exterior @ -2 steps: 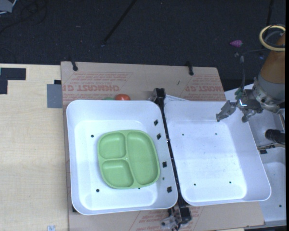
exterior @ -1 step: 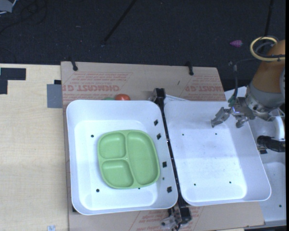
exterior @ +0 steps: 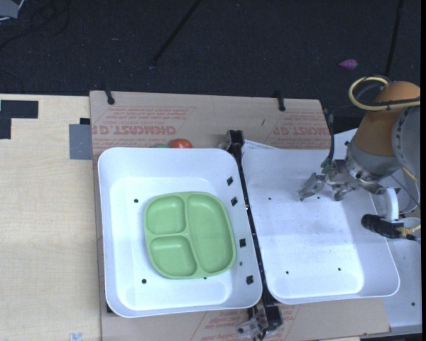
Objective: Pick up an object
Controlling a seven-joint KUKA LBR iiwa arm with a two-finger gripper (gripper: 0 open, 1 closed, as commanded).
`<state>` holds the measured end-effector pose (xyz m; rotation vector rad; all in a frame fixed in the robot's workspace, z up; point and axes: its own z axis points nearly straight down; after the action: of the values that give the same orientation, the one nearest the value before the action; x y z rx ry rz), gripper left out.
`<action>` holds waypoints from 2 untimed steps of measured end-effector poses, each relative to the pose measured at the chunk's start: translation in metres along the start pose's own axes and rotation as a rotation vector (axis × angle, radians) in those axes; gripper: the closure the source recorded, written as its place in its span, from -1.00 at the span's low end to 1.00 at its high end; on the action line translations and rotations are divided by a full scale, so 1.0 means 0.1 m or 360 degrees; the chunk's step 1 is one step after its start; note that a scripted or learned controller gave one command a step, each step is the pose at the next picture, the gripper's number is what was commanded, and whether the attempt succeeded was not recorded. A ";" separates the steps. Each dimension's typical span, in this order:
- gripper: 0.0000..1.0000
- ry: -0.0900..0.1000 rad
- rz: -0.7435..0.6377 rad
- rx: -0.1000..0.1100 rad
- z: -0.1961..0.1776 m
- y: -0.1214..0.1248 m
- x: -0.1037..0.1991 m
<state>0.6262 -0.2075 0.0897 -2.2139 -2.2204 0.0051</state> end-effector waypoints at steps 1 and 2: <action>1.00 -0.0002 -0.0002 -0.0007 -0.14 0.01 0.00; 1.00 -0.0004 0.0001 -0.0016 -0.71 0.06 0.08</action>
<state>0.6323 -0.1992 0.1607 -2.2212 -2.2259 -0.0030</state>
